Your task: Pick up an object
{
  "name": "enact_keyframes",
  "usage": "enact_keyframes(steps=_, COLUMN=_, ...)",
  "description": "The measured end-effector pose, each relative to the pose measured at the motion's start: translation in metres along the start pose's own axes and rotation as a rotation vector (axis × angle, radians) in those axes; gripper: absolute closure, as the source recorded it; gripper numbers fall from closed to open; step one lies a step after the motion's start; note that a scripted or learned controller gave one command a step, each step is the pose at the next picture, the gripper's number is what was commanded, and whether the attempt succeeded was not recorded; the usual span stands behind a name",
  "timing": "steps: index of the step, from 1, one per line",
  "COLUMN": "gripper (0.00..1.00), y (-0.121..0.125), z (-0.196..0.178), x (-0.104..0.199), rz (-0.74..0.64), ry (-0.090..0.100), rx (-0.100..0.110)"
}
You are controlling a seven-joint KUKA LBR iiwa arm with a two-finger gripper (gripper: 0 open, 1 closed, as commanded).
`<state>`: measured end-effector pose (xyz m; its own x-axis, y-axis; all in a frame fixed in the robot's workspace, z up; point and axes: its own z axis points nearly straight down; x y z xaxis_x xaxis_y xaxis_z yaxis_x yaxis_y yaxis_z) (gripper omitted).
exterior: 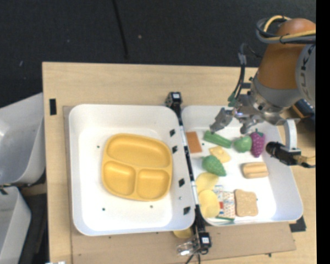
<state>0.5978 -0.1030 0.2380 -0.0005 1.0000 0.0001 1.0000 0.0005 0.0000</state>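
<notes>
My gripper (234,123) hangs over the back of the right bin (283,202), its two fingers spread open with nothing between them. Just below and in front of it lie a long green vegetable (217,139), a round green piece (243,144) and a purple grape bunch (257,143). Further forward in the same bin are a leafy green piece (213,165), a pale yellow wedge (220,154), a tan bread roll (254,170), a brown toast slice (245,203), two yellow rounds (208,194) and an orange-brown slab (193,142).
The left bin (88,213) holds a yellow divided plate (136,166). A divider with black clips (181,147) runs between the bins. The arm's orange wrist (283,54) looms over the right bin's back corner. A black cable fitting (280,150) sits at that bin's right side.
</notes>
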Motion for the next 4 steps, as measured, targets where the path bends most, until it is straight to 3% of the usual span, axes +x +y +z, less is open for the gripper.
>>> enact_keyframes(steps=1, gripper=1.0, y=0.001, z=-0.009, x=-0.001, rz=-0.001, ry=0.0, rx=0.001)
enact_keyframes(steps=2, gripper=1.0, y=-0.037, z=-0.07, x=0.026, rz=-0.004, ry=0.0, rx=-0.005)
enact_keyframes(steps=3, gripper=1.0, y=-0.035, z=-0.155, x=0.132, rz=-0.013, ry=0.003, rx=-0.009)
enact_keyframes(steps=4, gripper=1.0, y=-0.08, z=-0.137, x=0.121, rz=0.001, ry=0.0, rx=0.003)
